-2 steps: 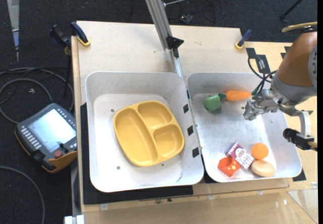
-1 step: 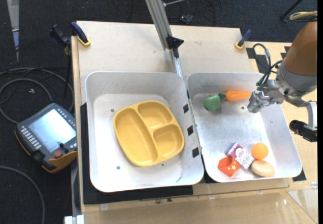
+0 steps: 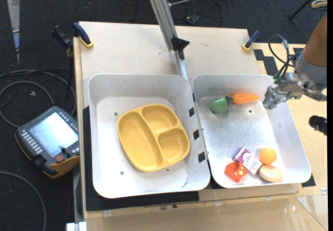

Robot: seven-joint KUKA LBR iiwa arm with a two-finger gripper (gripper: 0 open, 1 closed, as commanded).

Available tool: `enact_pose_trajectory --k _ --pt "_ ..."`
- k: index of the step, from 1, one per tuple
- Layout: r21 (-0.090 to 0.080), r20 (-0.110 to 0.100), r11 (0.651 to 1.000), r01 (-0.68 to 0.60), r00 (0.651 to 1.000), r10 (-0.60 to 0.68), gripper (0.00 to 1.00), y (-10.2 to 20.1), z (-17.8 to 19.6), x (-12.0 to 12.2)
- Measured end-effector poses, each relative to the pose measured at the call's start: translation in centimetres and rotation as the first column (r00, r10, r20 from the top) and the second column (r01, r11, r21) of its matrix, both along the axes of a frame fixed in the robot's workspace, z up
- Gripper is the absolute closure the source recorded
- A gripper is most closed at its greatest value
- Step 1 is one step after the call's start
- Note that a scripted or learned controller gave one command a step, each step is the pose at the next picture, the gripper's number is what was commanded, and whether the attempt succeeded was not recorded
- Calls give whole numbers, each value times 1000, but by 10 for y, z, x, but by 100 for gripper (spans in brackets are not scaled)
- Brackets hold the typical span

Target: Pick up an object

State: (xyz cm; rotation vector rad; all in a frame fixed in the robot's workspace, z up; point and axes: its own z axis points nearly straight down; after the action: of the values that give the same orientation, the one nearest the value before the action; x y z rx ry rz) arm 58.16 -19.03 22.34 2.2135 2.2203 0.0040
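Note:
In the right bin (image 3: 260, 126) a toy carrot (image 3: 237, 99) with a green top lies near the far wall. Toward the near right corner sit an orange ball (image 3: 268, 155), a pale egg-shaped piece (image 3: 270, 174), a red piece (image 3: 235, 171) and a pink-and-white packet (image 3: 247, 161). My gripper (image 3: 270, 98) hangs at the bin's right rim, just right of the carrot's tip and apart from it. Nothing shows between its fingers.
The left bin (image 3: 104, 120) holds a yellow divided plate (image 3: 153, 136). A slanted metal pole (image 3: 164, 14) rises from the seam between the bins at the back. Yellow clamps (image 3: 83, 37) (image 3: 250, 41) grip the bench's far corners. A teach pendant (image 3: 48, 141) lies on the floor at left.

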Motion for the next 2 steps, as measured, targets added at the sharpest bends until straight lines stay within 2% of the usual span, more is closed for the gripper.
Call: enact_pose_trajectory --k 1,2 --pt "-1 2 1000 -1 1000 1 100 0 54 2" --pt "5 -7 1000 -4 1000 4 100 48 57 -5"
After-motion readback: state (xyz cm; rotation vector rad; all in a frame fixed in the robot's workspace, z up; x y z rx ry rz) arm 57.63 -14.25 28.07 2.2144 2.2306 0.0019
